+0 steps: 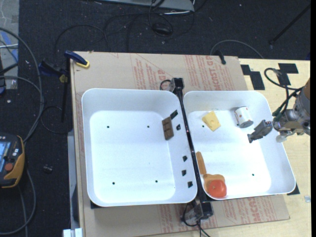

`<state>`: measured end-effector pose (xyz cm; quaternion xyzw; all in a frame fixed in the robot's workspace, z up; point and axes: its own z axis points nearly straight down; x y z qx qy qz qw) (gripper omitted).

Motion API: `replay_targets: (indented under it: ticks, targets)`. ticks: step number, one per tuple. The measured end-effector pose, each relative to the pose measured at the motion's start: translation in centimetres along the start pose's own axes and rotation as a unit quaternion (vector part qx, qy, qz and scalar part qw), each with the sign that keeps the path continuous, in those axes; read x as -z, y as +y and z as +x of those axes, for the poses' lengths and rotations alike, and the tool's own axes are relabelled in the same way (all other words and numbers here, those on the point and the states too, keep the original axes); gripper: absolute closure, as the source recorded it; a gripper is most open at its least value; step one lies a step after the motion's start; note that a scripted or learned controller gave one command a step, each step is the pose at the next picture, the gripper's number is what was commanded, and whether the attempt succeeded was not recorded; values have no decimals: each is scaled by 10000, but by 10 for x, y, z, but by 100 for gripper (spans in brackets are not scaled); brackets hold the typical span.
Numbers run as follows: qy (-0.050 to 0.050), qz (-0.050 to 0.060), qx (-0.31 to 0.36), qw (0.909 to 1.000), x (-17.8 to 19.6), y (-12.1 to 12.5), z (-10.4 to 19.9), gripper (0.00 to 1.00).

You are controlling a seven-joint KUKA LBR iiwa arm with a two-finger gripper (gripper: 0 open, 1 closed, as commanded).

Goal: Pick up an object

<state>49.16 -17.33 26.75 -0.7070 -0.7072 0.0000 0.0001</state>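
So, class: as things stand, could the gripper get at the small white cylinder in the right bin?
Probably yes: the gripper hangs just beside the white cylinder, with bare bin floor between them and nothing blocking.

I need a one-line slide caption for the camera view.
Gripper hovers over the right bin near a white cup.

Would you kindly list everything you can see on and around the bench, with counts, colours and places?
Bins: 2, white, side by side on the bench.
Brown block: 1, brown, left bin, by its right wall.
Yellow piece: 1, yellow, right bin, upper left.
White cylinder: 1, white, right bin, upper right.
Red ball: 1, red-orange, right bin, lower left corner.
Orange stick: 1, orange, right bin, along its left wall.
Clamp: 1, blue and yellow, bench's upper left corner.
Gripper: 1, dark, above the right bin's right side.
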Motion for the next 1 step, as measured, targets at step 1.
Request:
replay_targets:
  ticks: [1]
  targets:
    - [-6,-6,1,10000,3,54,-31,0]
